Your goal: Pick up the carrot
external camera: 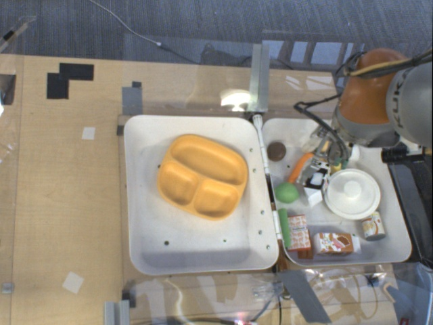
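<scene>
Wooden surface (61,202) carries two white bins; left bin (155,249) holds a yellow divided plate (201,176); right bin (399,246) holds a brown ball (276,150), green ball (287,193), carrot (300,167) tilted, white bowl (352,193); tool (323,162) just right of carrot, finger state cannot be told.

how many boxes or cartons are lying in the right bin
2. One carton lies by the right bin's near-left corner, next to the divider. The other carton lies just right of it along the near wall. The arm may hide more farther back.
</scene>
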You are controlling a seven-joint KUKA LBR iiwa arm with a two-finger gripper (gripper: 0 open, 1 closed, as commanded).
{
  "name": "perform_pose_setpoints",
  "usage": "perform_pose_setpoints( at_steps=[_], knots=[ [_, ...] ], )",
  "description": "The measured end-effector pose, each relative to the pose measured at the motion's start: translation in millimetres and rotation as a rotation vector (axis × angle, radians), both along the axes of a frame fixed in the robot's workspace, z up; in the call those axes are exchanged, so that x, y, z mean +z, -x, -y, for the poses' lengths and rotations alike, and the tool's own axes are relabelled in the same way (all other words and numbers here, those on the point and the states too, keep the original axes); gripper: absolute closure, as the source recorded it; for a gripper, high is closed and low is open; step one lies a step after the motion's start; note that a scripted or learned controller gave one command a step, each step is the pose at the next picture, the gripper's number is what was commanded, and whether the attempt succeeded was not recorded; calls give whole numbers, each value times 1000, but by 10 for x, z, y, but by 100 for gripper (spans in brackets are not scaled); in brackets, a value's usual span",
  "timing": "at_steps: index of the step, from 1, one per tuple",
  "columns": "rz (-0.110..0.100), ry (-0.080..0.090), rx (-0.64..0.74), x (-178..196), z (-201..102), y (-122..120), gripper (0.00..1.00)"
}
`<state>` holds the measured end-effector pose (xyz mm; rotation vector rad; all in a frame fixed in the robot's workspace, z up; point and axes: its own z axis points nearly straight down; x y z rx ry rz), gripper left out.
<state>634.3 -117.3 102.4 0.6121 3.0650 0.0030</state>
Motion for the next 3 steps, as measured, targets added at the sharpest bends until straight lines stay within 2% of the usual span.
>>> perform_pose_setpoints(
  at_steps=[1, 2, 3],
  knots=[
    [-4, -4, -213, -132, -203, 8, 0],
    [14, -2, -207, 26, -206, -42, 100],
    [2, -7, -293, 893, -675, -205, 100]
  ],
)
